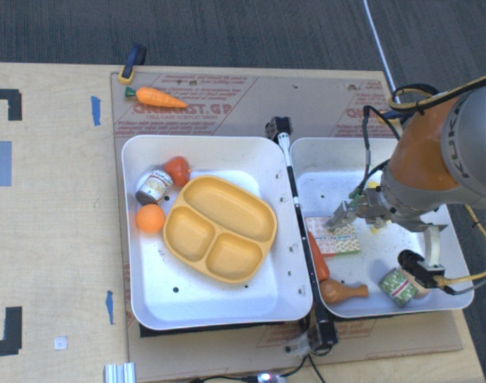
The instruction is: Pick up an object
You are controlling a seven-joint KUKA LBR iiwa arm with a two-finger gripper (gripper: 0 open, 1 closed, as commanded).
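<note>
**Pincer low in right bin, over patterned packet**

Count: two white bins on the table (pixel 59 238). Left bin (pixel 139 294): one yellow divided plate (pixel 219 228), one orange ball (pixel 150 219), one small jar (pixel 154 187), one red item (pixel 177 167) behind it. Right bin (pixel 458 246): one flat packet (pixel 335 238), one green can (pixel 398 286), one tan drumstick-shaped toy (pixel 342 292), one red-orange stick (pixel 317 258) along the left wall. One carrot (pixel 159 97) outside, on the cardboard.

My pincer (pixel 344 211) is at the packet's top edge; can't tell its grip state. Packet: flat, rectangular, red-and-green checked print, lying against the bin's left side.
</note>
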